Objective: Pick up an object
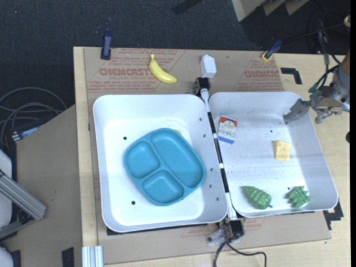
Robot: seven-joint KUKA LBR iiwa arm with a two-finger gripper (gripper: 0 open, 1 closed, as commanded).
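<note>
A yellow block [282, 150] lies in the right bin [261, 107], just below and left of the hand [300, 109]. Two green toys [256, 197] sit farther below. The hand hangs over the bin's top right corner, holding nothing; I cannot tell how open it is

Two bins sit side by side on the tabletop [83, 149]. The left bin [108, 121] holds a divided tray [163, 166] near its middle. In the right bin [311, 149], a small carton [227, 129] lies by the left wall, a block [282, 150] sits right of centre, and two knobbly toys [256, 197] [298, 196] lie along the near edge, apart. Behind the left bin a banana [161, 71] rests on the board. The tool [317, 105] hangs over the right bin's far right corner.
</note>
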